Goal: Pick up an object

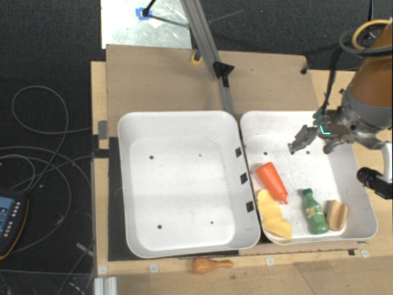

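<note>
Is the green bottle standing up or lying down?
Lying down. The green bottle rests on its side on the floor of the right bin, cap pointing toward the far end.

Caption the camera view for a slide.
Gripper above right bin holding orange bottle, yellow toy, green bottle.

Light brown wooden bench [264,75], flat rectangular top. Two shallow white plastic bins directly on it, side by side, touching along inner edges: left bin [132,128], right bin [258,123]. Small orange-brown pear-shaped object [210,264] on bench front edge, just before left bin.
</note>
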`<state>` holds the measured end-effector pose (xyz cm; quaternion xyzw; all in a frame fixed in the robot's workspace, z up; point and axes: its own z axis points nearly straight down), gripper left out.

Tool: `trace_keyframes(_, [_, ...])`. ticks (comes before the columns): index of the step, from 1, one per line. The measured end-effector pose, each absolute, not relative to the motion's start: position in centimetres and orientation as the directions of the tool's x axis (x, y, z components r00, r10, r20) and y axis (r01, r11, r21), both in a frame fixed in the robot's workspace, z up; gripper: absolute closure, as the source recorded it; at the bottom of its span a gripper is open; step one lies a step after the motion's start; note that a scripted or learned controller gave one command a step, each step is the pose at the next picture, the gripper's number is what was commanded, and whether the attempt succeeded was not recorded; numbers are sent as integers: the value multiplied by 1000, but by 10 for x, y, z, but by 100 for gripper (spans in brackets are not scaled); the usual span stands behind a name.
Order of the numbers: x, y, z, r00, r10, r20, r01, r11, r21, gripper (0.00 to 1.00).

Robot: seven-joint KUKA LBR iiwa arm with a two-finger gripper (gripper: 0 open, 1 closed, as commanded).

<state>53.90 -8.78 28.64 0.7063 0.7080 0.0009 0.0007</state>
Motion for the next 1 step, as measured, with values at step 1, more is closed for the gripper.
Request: trace_keyframes(1, [538, -84, 244, 0, 1000, 1, 1000, 0, -3, 0])
